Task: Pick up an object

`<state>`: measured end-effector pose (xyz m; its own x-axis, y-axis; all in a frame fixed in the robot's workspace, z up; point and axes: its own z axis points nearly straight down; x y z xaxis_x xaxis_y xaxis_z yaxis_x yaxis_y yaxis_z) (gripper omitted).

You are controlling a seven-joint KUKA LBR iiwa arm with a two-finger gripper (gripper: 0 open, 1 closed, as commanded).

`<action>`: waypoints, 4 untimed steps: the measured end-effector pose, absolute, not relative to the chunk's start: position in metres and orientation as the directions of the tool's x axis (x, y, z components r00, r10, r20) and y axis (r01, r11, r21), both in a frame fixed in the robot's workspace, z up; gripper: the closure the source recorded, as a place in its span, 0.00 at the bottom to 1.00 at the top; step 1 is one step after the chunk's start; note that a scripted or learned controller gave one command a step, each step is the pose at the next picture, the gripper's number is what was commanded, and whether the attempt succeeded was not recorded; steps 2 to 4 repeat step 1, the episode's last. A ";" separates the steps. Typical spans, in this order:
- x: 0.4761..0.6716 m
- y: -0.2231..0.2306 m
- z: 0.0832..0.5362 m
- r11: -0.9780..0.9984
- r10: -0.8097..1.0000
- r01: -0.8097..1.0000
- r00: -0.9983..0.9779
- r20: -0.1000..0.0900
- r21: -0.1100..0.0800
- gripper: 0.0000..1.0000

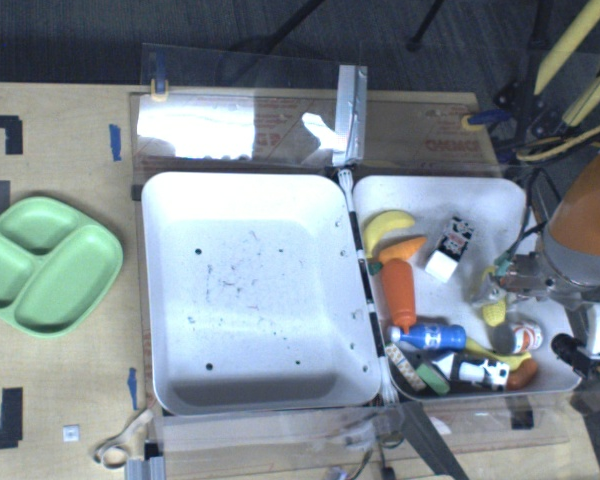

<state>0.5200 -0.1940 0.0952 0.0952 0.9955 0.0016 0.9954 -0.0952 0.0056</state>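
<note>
The right bin (500,196) holds several objects: a yellow banana (387,226), an orange bottle (399,290), a blue bottle (435,338), a small black-and-white box (457,236), a white cube (440,265), a small yellow piece (493,314) and a red-and-white can (524,339). The arm, with its orange band (588,218), comes in from the right edge. My gripper (502,286) hangs low over the right side of this bin, just above the small yellow piece. I see nothing clearly held in it.
The left bin (180,208) lies beside the right one, and they share a middle rim. A green divided plate (46,265) rests on the bench at far left. Scissors (120,446) lie at the bottom left. A clear panel (245,118) stands behind the bins.
</note>
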 end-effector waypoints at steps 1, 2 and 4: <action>0.583 -0.151 0.196 -0.115 0.993 0.993 0.115 -0.001 -0.002 1.00; 0.583 -0.151 0.196 -0.115 0.993 0.993 0.115 -0.001 -0.002 1.00; 0.583 -0.151 0.196 -0.115 0.993 0.993 0.115 -0.001 -0.002 1.00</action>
